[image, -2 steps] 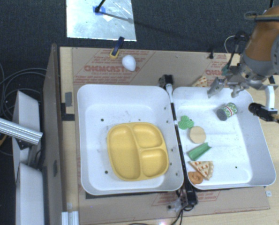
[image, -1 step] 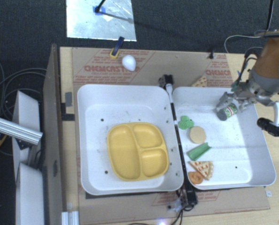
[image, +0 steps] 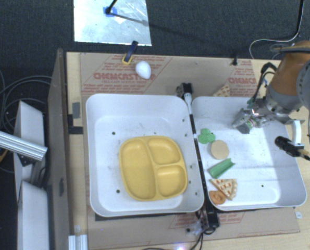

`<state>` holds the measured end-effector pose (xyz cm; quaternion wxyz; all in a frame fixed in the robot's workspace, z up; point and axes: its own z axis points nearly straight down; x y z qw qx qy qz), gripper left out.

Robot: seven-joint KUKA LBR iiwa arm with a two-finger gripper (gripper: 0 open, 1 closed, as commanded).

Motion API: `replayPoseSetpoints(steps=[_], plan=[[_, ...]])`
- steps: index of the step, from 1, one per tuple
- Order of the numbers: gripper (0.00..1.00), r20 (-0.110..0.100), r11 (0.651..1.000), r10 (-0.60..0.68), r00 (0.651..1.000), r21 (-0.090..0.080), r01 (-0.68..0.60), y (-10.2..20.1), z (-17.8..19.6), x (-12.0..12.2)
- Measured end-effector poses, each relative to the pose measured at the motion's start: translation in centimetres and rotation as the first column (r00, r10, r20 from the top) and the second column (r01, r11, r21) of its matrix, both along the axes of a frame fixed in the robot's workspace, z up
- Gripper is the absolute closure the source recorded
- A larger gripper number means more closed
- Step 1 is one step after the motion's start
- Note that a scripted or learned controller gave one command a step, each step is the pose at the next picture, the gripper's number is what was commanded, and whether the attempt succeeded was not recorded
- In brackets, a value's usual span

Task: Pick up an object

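Bench (image: 160, 69): we see a board printed with red lettering, and both bins sit on it side by side.
Left bin (image: 102, 113): we find a shallow white bin with one thing in it, the yellow tray.
Right bin (image: 280, 176): we find its twin touching the left bin along the middle edge; the small objects lie in its left part, close to that edge.
Arm (image: 295, 72): we see it enter from the right, orange above the wrist, reaching over the far right part of the right bin.
Yellow tray (image: 153, 167): we see a three-compartment dish lying flat near the middle of the left bin.
Gripper (image: 244, 124): we place it low over the far part of the right bin, well apart from the food pieces; we cannot tell how the claw stands, and we see nothing in it.
Green stick (image: 221, 167): we see it lying at a slant, between the tan disc and the pizza slice.
Pizza slice (image: 225, 187): we see it near the front of the right bin, beside the orange piece.
Tan disc (image: 219, 150): it lies just below the green leafy piece.
Green leafy piece (image: 206, 137): it lies by the middle edge.
Orange piece (image: 215, 197): it lies at the front, touching the pizza slice.
White egg (image: 143, 69): it rests on the bench behind the left bin.
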<state>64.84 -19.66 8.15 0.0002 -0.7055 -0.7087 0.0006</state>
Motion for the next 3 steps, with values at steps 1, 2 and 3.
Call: replayPoseSetpoints(steps=[1, 2, 3], plan=[[1.0, 0.007, 1.0, 0.002, 1.0, -0.002, -0.002, 0.0, 1.5, 0.2], [1.0, 0.003, 1.0, 0.005, 1.0, 0.003, -0.005, 8.0, 0.3, 2.2], [1.0, 0.012, 1.0, 0.005, 1.0, 0.002, -0.005, 13.7, 11.0, -3.1]])
